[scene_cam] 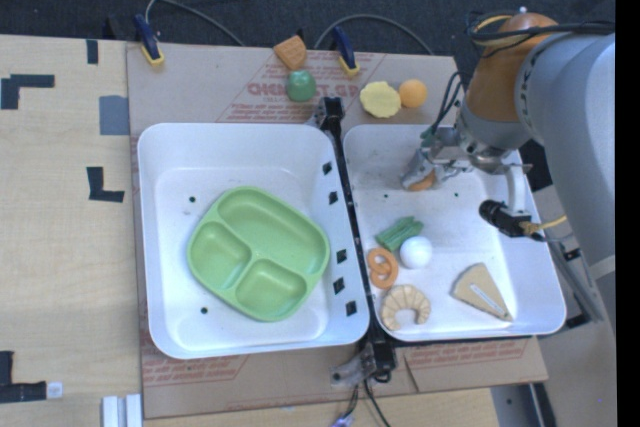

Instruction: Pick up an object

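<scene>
Arm [575,105]: bulky rounded grey casing, matte. Orange band [500,75] encircles it just above the wrist. Thin black cables loop over the orange band. Metallic grey two-finger gripper [428,170] below the band, with a small green patch on its body.

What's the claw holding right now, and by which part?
Cannot be told. The claw sits low in the right bin over a small orange-brown piece, but a grip on it is not clear.

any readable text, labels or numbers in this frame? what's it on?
Red print on the cardboard sheet above the left bin: lettering in a triangular logo, too blurred to read.
More red print on the cardboard's front edge below the right bin: also unreadable.
Nothing else legible.
</scene>
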You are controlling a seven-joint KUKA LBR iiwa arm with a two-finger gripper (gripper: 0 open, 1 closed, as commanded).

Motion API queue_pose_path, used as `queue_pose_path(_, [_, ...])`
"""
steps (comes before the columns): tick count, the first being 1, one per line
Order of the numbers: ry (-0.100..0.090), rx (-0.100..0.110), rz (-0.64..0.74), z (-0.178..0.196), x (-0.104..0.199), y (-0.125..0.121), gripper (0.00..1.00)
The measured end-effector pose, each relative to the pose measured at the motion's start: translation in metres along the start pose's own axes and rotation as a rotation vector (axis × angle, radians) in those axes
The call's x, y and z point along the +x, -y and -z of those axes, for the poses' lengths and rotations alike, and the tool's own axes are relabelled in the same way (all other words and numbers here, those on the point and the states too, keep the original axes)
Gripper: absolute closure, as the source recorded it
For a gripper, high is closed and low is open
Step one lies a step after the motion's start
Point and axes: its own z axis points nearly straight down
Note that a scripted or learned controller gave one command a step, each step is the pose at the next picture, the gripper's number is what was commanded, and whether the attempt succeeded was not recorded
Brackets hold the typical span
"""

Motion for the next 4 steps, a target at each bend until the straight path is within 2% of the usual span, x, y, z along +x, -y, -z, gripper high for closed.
queue_pose_path(1, [-0.005, 0.003, 0.000, 0.089, 0.073, -0.014, 1.00])
queue_pose_path(2, [-0.005, 0.005, 0.000, 0.088, 0.072, -0.014, 0.00])
queue_pose_path(3, [-0.005, 0.006, 0.000, 0.088, 0.102, -0.024, 0.00])
queue_pose_path(4, [-0.004, 0.007, -0.003, 0.066, 0.044, 0.038, 0.00])
